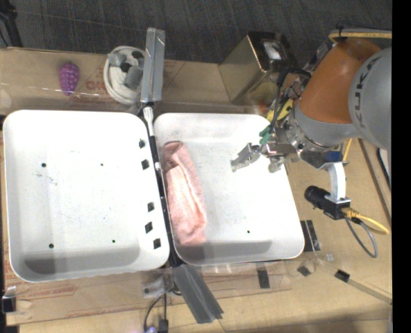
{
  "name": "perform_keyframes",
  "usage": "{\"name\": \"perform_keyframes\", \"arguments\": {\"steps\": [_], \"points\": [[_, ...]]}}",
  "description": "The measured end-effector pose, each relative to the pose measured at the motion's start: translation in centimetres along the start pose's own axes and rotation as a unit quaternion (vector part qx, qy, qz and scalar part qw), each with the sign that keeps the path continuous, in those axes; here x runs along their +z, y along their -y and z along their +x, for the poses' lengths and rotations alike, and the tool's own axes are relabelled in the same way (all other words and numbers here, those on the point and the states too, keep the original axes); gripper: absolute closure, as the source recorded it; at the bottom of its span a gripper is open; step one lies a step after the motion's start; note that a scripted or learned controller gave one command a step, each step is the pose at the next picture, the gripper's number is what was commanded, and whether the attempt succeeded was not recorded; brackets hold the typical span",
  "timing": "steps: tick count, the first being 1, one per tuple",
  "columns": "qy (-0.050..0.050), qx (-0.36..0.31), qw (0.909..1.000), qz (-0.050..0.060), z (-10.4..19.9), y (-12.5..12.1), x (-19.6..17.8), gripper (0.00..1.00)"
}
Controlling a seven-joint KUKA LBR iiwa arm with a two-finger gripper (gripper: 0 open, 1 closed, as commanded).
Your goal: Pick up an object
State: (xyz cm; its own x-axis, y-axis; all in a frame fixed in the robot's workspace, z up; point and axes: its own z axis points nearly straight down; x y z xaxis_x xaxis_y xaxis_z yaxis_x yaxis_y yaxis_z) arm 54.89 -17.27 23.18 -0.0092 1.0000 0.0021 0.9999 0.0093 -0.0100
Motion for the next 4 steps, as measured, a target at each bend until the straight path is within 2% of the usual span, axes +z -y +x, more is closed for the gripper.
{"name": "perform_keyframes", "arguments": {"steps": [1,2,3,4], "points": [[0.0,0.015,0.9999,0.001,4.5,-2.8,10.9,0.0],[0.002,-0.065,0.9979,-0.005,7.1,-1.3,14.1,0.0],[0.001,-0.084,0.9965,-0.003,6.8,-9.7,14.1,0.0],[0.001,-0.111,0.9938,-0.003,6.2,-6.5,14.1,0.0]]}}
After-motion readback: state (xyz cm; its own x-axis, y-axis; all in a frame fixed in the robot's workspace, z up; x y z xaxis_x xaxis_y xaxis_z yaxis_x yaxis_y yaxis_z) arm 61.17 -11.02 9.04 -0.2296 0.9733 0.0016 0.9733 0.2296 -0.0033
